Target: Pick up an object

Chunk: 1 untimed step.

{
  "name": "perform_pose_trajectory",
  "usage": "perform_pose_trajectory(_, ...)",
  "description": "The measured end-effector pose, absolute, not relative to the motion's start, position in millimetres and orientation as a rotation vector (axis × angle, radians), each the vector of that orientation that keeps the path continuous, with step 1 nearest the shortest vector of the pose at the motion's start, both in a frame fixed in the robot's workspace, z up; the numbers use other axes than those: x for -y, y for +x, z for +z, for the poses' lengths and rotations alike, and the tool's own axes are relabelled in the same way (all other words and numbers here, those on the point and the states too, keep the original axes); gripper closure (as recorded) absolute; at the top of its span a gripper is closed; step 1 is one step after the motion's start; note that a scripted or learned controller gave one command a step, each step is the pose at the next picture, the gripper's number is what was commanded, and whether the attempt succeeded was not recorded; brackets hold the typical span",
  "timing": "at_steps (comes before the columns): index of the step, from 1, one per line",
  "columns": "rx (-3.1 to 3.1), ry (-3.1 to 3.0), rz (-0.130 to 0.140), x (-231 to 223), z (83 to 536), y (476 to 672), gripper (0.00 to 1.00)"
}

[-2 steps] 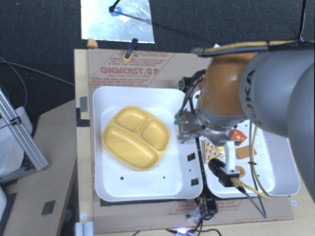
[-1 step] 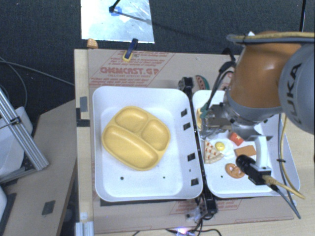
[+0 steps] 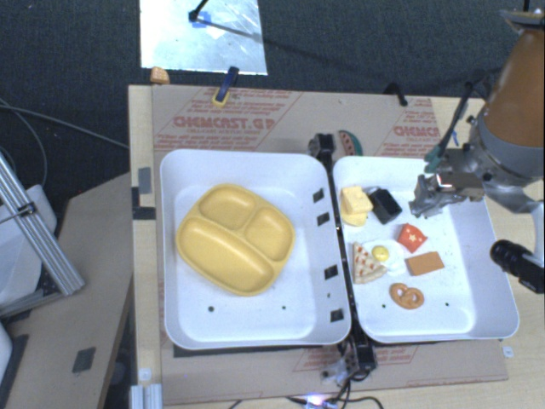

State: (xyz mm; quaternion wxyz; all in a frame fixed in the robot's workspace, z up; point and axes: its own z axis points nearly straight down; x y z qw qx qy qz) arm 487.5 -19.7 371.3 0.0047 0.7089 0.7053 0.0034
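Two shallow white bins sat side by side on the bench. The left bin (image 3: 183, 313) carried a yellow divided tray (image 3: 235, 238), lying a little toward that bin's left edge and far edge, its long axis slanting from near-right to far-left.

The right bin (image 3: 477, 313) carried the small toy foods. Near its far-left corner lay a pale yellow block (image 3: 355, 204), and just beside it, on its right, a black block (image 3: 385, 204) whose long axis ran slantwise from far-left to near-right. Toward the bin's middle lay a red piece (image 3: 412, 238) and, just nearer, a brown slab (image 3: 425, 264), its long axis roughly parallel to the bin's near edge, tipped slightly. By the left wall lay a pizza slice (image 3: 367, 264), touching a fried egg (image 3: 383, 254) on its right. A pretzel (image 3: 407, 296) lay nearest the bin's near edge.

The gripper (image 3: 427, 204) hung over the far part of the right bin, right of the black block and above the red piece; whether its fingers were wide or narrow could not be told, and nothing showed between them.
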Motion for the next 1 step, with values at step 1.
perform_pose_trajectory(1, -2.225, 2.214, 0.005, -6.4, 375.4, 487.1, 1.00)
